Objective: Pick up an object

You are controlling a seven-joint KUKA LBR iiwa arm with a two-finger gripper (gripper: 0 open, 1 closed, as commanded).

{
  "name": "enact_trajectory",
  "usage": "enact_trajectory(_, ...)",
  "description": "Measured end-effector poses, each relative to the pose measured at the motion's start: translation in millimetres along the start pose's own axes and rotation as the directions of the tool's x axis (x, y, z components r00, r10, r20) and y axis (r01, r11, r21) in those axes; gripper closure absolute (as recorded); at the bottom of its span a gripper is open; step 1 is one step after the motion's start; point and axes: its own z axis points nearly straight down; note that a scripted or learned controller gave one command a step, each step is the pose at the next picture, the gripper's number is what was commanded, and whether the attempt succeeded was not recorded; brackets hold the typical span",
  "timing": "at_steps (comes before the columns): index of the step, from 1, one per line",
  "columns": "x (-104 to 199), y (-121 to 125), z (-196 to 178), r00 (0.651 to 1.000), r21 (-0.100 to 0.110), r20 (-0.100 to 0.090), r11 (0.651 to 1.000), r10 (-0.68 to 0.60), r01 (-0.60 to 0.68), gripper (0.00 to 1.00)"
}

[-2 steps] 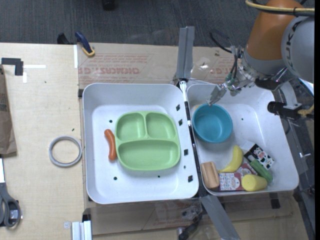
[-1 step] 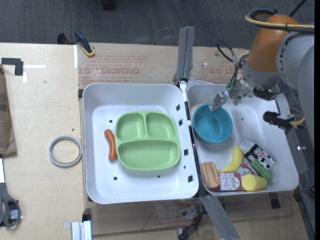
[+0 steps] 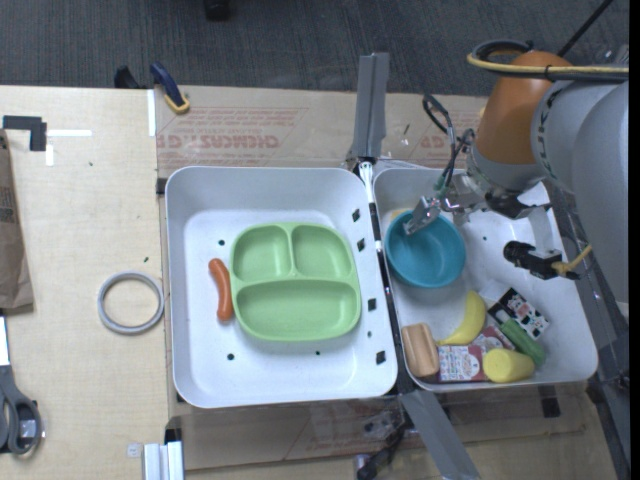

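A round blue bowl sits in the right bin against its left wall, directly beneath the gripper, which hangs over the bowl's upper rim, its grip state impossible to tell.

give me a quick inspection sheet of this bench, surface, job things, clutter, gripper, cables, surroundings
surface: two white bins side by side, left bin and right bin, on a bench with cardboard under them
job's things: green divided plate and orange carrot in the left bin; blue bowl, banana, bread roll, yellow lemon, small box and a dark packet in the right bin
clutter: tape ring, scissors and brown bag left of the bins
gripper: gripper over the bowl's rim, holding nothing visible
cables: yellow cable looped over the arm's orange band
surroundings: dark carpet beyond the bench
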Motion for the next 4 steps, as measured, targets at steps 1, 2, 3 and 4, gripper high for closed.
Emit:
enact_trajectory(1,-5.6,-0.9,-12.4,1.0,0.001,0.009,1.0,0.002,-0.002,1.0)
enact_trajectory(2,44.2,4.8,-88.6,0.99,-0.024,0.025,0.99,0.142,-0.141,1.0)
enact_trajectory(3,39.2,4.8,-100.3,0.989,-0.028,0.031,0.989,0.145,-0.145,1.0)
enact_trajectory(4,83.8,-64.4,-157.8,0.991,0.003,0.002,0.991,0.137,-0.137,1.0)
